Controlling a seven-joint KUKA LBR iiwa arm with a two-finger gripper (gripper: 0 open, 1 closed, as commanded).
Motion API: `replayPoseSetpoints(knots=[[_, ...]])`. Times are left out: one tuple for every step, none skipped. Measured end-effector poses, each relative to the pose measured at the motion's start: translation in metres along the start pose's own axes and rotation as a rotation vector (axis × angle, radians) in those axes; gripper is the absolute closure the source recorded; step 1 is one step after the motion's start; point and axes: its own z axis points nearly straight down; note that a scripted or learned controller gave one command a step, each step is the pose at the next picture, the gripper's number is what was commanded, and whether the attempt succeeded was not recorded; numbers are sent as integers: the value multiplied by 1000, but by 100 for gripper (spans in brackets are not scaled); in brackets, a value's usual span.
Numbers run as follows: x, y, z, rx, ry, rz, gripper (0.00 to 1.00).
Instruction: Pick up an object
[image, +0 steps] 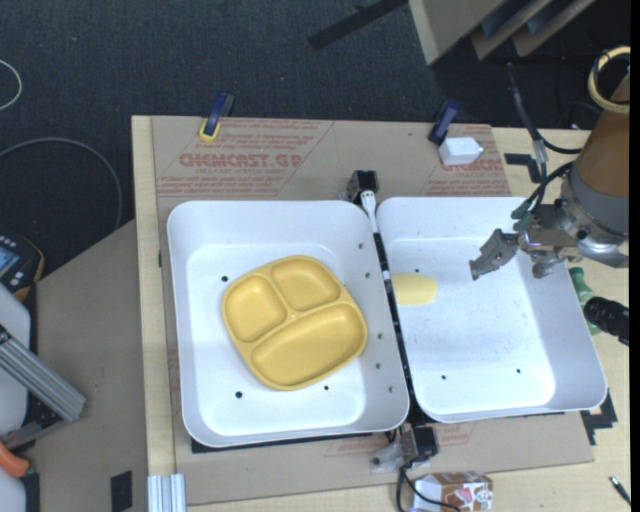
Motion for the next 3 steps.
replayPoseSetpoints(knots=[[47, -44, -157, -19, -1, -7, 0], [45, -42, -159, -7, -2, -2, 100], [155, -32, -91, 8, 1, -12, 100]])
